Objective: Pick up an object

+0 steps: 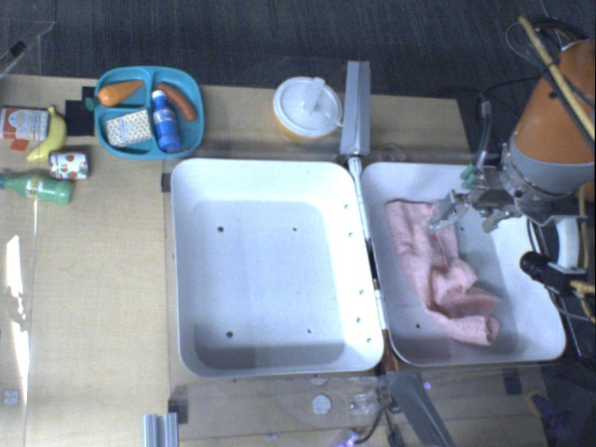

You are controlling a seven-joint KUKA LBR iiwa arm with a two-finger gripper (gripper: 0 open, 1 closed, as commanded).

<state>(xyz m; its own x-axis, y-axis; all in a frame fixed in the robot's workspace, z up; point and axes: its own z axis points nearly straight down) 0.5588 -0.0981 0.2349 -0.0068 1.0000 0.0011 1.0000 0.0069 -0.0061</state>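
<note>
Since the only thing to grab is the pink towel [445, 273], I'm working the right bin [531, 338]; left bin [270, 259] has nothing in it. Towel lies crumpled from the right bin's back-left area down toward its front edge, thickest lump near the front. My claw [458, 209] is over the towel's back end, near the bin's back edge, fingers look spread, nothing between them. Can't tell if the tips touch the cloth yet. To do this well, I think: go straight down onto a raised fold, not flat cloth, sink the tips in, close fully, lift slow. Cloth will drape and drag, so lift high before moving. Risk: pinching one thin layer that slips out.
</note>
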